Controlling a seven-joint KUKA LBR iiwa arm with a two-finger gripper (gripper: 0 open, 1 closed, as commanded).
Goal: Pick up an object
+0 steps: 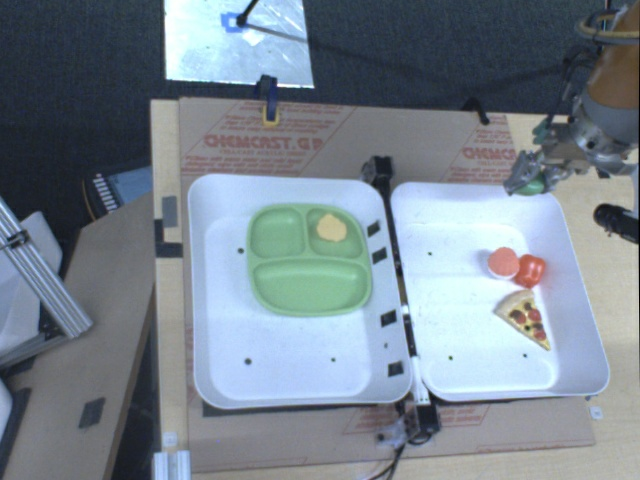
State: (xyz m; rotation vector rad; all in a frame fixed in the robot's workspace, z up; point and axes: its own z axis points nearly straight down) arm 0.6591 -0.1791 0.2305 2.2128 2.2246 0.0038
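Near edge: bench [300,428] lip under the two white bins, cardboard sheet showing at the front.
Left bin: left bin [230,368] carries a green divided plate [305,278]; a yellow-orange piece [332,228] sits in its upper right compartment.
Right bin: right bin [470,358] has three items grouped toward its right side, a pink-orange round piece [503,262] touching a red piece [531,269], and a pizza slice [526,318] just below them, long axis running down and to the right.
Pincer: pincer [530,175] sits over the far right corner of the right bin, with something green [534,180] between its tips, looking like a grasp.
Key relation: the green thing is at the pincer itself; the three bin items lie below it, nearer the camera.
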